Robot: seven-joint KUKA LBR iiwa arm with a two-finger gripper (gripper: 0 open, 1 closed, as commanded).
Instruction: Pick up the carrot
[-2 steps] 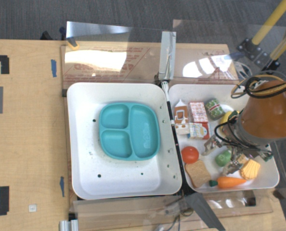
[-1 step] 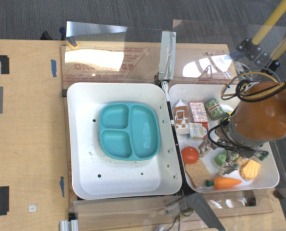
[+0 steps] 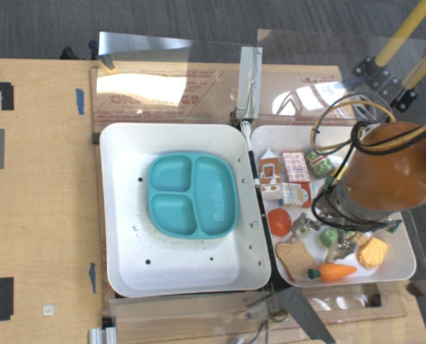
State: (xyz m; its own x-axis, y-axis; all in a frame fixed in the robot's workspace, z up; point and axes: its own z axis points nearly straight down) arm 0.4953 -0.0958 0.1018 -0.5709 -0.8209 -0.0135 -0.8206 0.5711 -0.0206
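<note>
Jaws' state hidden above the carrot (image 3: 333,271) in the right bin (image 3: 406,264) on a cardboard-covered bench (image 3: 41,192).

The arm (image 3: 385,170), orange band uppermost, reaches in from the right and points straight down, its gripper (image 3: 340,244) hanging low.

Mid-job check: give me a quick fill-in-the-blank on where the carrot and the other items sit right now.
1. The carrot lies in the ____ bin in the camera view.
2. The teal divided plate has ____ compartments.
3. The slice of bread lies just to the ____ of the carrot in the view.
4. The red tomato sits ____ the bread in the view.

Missing words: right; three; left; above
</note>
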